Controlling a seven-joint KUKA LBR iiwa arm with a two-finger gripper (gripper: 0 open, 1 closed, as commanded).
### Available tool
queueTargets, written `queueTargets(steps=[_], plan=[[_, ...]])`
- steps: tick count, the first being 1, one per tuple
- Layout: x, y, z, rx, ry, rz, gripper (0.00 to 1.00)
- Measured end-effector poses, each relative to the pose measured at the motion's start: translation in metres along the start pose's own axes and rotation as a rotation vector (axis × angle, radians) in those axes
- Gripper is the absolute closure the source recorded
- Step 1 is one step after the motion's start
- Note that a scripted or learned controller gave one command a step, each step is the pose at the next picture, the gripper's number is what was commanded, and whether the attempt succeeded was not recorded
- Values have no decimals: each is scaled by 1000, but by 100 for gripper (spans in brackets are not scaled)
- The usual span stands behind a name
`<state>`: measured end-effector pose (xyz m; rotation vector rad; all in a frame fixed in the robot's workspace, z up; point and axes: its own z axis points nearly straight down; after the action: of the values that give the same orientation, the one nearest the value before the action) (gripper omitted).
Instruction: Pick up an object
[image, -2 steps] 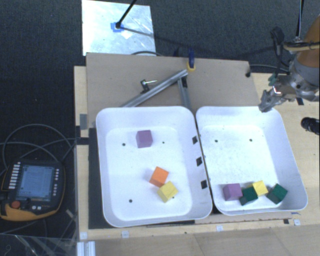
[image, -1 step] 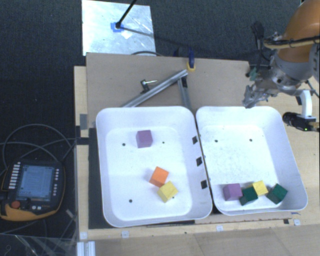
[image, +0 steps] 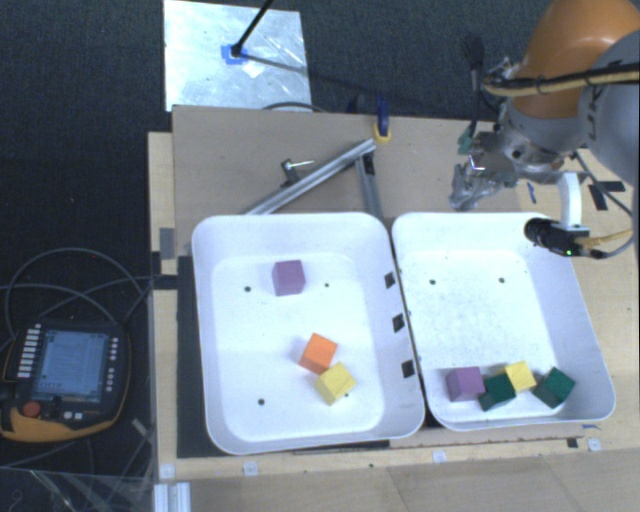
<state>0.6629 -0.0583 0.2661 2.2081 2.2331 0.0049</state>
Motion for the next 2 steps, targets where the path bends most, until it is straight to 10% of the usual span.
queueTargets(steps=[2], plan=[[100,13,15,3,0,1,100]])
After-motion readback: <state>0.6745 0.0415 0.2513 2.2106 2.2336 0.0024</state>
